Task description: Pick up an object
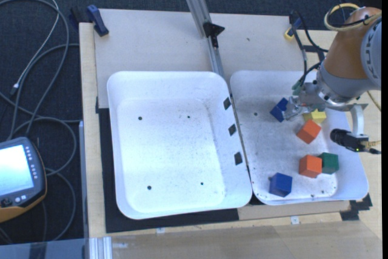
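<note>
Where the hand (293, 109) hangs, a blue block (279, 110) lies just beside it.

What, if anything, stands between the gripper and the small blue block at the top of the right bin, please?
Nothing visible does: the gripper is low over the right bin, right beside the small blue block. The yellow block and orange block lie on its other side.

The grey arm (351, 60) reaches in low, wrist bent down.
</note>
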`<control>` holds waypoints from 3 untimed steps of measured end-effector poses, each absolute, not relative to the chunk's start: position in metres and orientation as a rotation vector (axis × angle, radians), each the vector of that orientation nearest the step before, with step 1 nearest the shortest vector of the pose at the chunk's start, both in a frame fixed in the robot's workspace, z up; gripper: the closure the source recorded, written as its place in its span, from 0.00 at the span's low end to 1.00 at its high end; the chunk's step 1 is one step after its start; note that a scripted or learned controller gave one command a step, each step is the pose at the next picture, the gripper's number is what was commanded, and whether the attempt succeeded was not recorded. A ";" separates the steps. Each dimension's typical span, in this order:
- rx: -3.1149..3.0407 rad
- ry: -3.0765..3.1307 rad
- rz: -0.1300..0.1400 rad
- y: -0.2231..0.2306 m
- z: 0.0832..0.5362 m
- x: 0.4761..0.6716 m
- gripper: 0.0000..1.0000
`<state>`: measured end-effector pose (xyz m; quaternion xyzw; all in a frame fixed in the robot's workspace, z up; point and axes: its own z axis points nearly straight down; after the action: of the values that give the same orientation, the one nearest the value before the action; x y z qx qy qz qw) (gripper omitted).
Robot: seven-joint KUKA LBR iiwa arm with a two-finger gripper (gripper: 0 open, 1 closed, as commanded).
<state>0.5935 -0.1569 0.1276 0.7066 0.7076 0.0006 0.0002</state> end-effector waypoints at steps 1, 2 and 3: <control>2.220 2.223 0.001 -0.157 0.127 0.593 0.00; 2.215 2.223 0.004 -0.156 0.099 0.654 0.00; 2.223 2.224 -0.003 -0.141 0.100 0.630 0.00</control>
<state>0.6299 -0.1405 0.1001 0.7070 0.7072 -0.0009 -0.0015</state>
